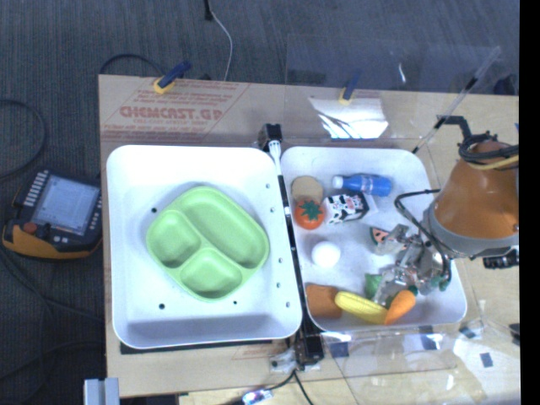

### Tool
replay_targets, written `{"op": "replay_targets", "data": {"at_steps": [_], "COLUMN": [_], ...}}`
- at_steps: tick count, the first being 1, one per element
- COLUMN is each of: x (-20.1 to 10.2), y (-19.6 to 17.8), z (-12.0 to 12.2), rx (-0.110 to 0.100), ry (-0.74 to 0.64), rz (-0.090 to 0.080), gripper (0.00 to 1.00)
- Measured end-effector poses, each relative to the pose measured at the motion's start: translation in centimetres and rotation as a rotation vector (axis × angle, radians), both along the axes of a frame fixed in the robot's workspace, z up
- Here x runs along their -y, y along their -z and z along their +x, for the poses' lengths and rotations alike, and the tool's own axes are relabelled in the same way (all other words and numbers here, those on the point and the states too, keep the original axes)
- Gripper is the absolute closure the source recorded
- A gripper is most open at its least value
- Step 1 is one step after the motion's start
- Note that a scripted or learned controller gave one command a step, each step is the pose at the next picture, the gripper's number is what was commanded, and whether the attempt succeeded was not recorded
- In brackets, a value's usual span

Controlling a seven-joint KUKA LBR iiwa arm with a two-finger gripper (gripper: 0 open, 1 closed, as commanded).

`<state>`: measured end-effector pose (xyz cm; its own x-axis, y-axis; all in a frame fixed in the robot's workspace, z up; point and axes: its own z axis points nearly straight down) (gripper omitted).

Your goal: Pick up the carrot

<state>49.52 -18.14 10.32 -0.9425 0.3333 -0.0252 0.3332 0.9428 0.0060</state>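
Looking down, I see the left bin (126, 226) carrying a green divided plate (207, 241). My arm (477, 201) reaches over the right bin (422, 175), its jaws (403, 278) low by the near-right corner; I cannot tell their state. Just beneath lies the carrot (402, 305), touching a banana (361, 307).

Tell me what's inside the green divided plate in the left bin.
The green plate lies in the left bin, and all three of its compartments show bare green. What lies beneath the plate is covered.
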Motion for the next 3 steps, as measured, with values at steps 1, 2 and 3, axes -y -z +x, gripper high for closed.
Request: {"op": "replay_targets", "data": {"at_steps": [1,2,3], "x": [-1.2,0.3,3.8], "y": [0.5,1.1,-1.2], "z": [0.3,0.1,0.2], "rx": [0.019,0.002,-0.016], "ry": [-0.266,-0.768,-1.149], "rz": [-0.013,-0.020,-0.008], "gripper": [0.00,0.00,0.00]}}
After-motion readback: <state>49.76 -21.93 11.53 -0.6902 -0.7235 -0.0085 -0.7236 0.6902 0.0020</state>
